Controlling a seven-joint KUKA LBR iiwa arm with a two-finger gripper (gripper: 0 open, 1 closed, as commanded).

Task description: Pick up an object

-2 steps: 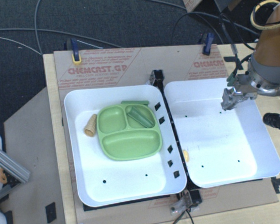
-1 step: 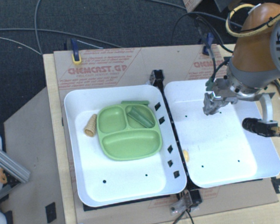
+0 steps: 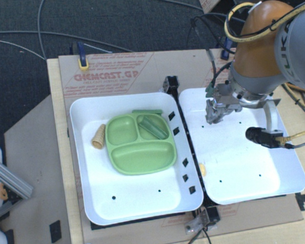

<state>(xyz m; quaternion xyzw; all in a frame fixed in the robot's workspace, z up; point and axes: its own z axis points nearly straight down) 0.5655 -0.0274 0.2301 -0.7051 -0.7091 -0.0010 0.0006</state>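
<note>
Hovering over the right bin (image 3: 237,185), the jaws (image 3: 214,114) hold nothing visible; their opening cannot be told. The green divided plate (image 3: 141,145) and waffle cone (image 3: 98,137) lie well apart in the left bin (image 3: 133,200).

Position: a single fixed camera set above the bench (image 3: 111,69), looking down at a slant.
Facing: the far edge of the bench sits toward the top of the frame, the near edge toward the bottom.
Distance: far enough back to take in both white bins whole, the left bin (image 3: 96,203) and the right bin (image 3: 243,185), plus dark floor (image 3: 19,51) beyond the bench.
Arm side: the arm (image 3: 262,40) enters from the frame's right.
</note>
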